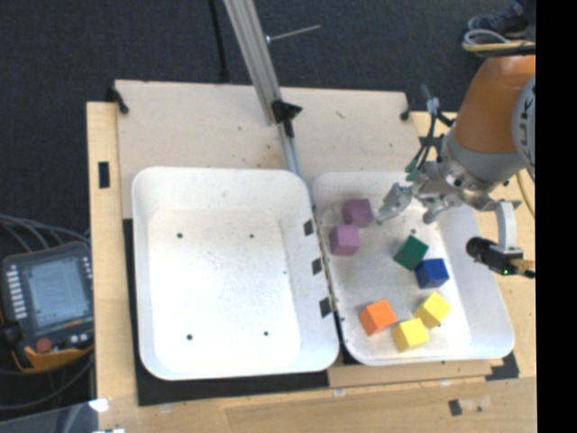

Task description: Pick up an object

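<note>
The pincer (413, 204) hangs open and empty over the far part of the right bin (491, 332); the green block (411, 253) sits just near of it, so drop straight down and squeeze only that one.

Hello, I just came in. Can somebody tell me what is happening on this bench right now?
A robot arm reaches in from the right, and its gripper hangs open over the right bin, with nothing between its fingers. In that bin lie two purple cubes, a green cube, a blue cube, an orange cube and two yellow cubes. The gripper is above the space between the upper purple cube and the green cube. No cube is picked up yet.
</note>
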Controlling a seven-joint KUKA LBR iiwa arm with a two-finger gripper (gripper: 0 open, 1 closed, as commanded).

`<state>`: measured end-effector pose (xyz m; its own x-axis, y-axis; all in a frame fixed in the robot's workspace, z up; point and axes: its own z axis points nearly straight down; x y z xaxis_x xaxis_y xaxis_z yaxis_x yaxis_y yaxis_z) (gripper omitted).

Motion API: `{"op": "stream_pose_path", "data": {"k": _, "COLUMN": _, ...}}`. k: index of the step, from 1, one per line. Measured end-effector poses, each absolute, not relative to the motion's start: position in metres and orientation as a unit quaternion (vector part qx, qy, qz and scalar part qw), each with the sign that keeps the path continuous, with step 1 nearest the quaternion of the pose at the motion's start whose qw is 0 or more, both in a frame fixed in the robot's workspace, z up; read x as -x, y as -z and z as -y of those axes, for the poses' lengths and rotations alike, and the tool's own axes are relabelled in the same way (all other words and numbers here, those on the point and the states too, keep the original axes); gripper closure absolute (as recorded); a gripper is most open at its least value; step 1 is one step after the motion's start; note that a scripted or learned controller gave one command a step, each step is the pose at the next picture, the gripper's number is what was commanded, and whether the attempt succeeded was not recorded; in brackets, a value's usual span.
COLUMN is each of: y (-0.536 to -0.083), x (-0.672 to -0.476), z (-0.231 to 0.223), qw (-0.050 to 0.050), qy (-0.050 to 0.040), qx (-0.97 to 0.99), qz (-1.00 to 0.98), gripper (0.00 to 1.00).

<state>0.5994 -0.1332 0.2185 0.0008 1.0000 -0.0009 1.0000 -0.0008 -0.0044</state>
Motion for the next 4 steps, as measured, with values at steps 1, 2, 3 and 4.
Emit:
{"op": "stream_pose_path", "data": {"k": 1, "y": -0.161, "x": -0.607, "z": 0.137, "qw": 0.001, "qy": -0.0019, "qx": 0.708, "qz": 0.706, "gripper": 0.0}}
{"op": "stream_pose_path", "data": {"k": 2, "y": -0.121, "x": -0.603, "z": 0.134, "qw": -0.003, "qy": 0.0012, "qx": 0.708, "qz": 0.706, "gripper": 0.0}}
{"op": "stream_pose_path", "data": {"k": 3, "y": -0.13, "x": -0.603, "z": 0.135, "qw": -0.003, "qy": 0.0014, "qx": 0.711, "qz": 0.703, "gripper": 1.0}}
{"op": "stream_pose_path", "data": {"k": 4, "y": -0.184, "x": -0.598, "z": 0.145, "qw": -0.003, "qy": 0.0016, "qx": 0.708, "qz": 0.706, "gripper": 1.0}}
